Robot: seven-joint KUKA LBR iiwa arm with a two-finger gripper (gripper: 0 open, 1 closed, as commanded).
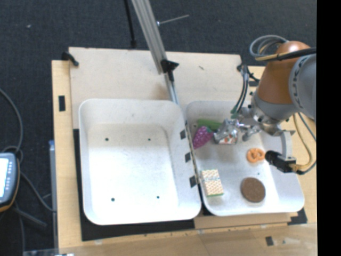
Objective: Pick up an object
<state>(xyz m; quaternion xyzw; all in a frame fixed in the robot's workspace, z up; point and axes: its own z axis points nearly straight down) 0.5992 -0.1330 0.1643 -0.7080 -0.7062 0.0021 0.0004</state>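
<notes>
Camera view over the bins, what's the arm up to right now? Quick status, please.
Gripper low in right bin, on a small white-and-red object; grasp unconfirmed. Purple piece and green piece close beside it. Orange ring, brown disc, patterned box lie apart.

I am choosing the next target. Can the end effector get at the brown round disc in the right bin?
Probably yes. The brown disc lies flat and apart from the orange ring and the patterned box, with nothing on top. The end effector is in the same bin.

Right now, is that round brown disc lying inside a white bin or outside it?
Inside. The round brown disc lies flat on the right white bin's floor.
</notes>
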